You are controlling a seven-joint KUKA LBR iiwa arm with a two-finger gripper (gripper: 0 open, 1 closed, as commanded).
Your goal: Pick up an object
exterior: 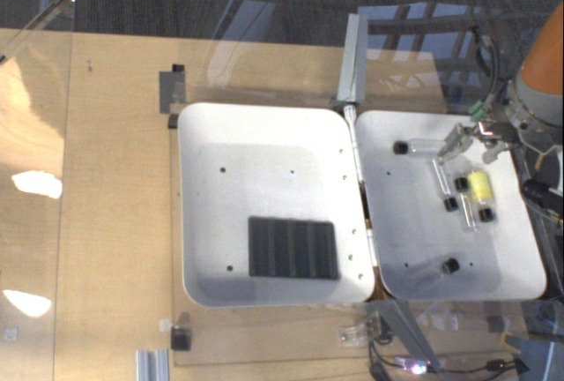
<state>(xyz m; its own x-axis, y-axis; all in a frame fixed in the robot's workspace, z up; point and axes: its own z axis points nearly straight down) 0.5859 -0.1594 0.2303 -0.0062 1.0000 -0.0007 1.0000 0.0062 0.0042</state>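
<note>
Camera view, looking down at a slant on a wooden bench (97, 220) bearing two shallow white bins side by side. The left bin (264, 132) holds one item: a flat black ribbed block (293, 248) lying near its front wall, towards the middle. The right bin (397, 238) holds several items. A small yellow object (479, 186) lies in its right half, touching or just beside a clear rod-like piece with black ends (465, 203) that runs roughly front to back. A second clear piece with a black cap (401, 146) lies near the rear wall. A small black piece (450, 265) sits apart, near the front wall. The arm (539, 75) enters from the right, its orange band at the frame edge. The gripper (476, 138) hangs over the rear right part of the right bin, just behind the yellow object. Nothing is seen between its fingers; how far apart they stand cannot be told from this angle
</note>
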